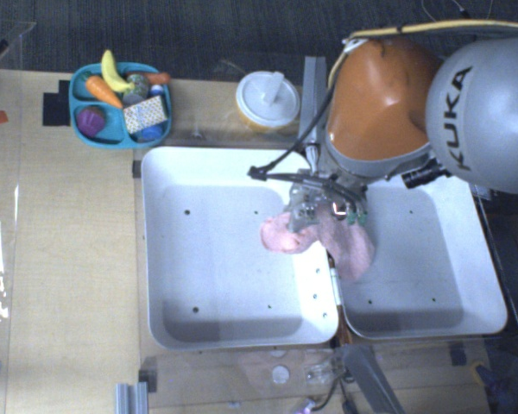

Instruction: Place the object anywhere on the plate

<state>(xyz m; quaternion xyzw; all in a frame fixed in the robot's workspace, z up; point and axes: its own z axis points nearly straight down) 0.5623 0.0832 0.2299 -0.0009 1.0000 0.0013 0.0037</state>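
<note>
Pink cloth [324,235], soft and crumpled, drapes over the wall between the two smooth white bins [207,257], its top bunched in the clamped gripper [315,212] fingers.

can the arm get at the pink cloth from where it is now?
Probably yes. The pincer hangs right over the pink cloth, which lies draped across the divide between the left bin and the right bin. Nothing else lies on it. Whether it is already gripped, I cannot tell.
</note>
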